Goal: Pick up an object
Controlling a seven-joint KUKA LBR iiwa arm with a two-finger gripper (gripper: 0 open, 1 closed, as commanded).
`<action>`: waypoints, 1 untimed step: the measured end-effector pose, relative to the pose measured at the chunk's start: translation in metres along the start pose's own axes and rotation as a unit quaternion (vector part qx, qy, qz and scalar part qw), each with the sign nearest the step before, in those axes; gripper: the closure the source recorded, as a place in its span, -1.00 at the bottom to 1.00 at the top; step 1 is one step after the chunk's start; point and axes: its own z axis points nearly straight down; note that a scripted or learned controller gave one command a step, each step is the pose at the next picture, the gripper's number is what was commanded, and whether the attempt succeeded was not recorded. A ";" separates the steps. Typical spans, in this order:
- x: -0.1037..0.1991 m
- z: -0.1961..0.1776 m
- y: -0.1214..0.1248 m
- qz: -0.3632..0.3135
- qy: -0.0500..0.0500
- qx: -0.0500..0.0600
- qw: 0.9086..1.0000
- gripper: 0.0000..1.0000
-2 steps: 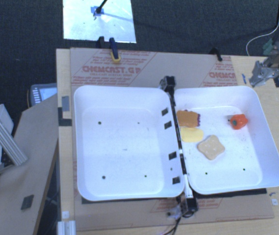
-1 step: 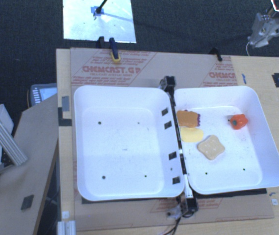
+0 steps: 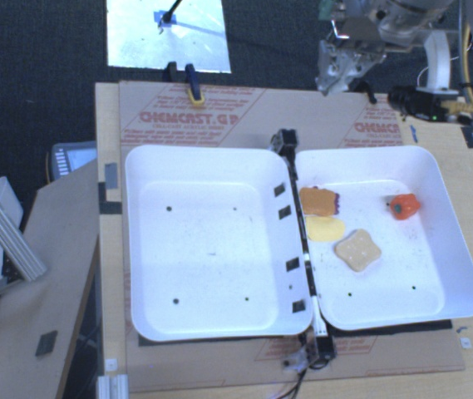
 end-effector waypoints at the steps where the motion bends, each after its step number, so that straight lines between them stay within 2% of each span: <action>1: 0.081 0.003 0.014 0.002 0.000 -0.004 1.000 1.00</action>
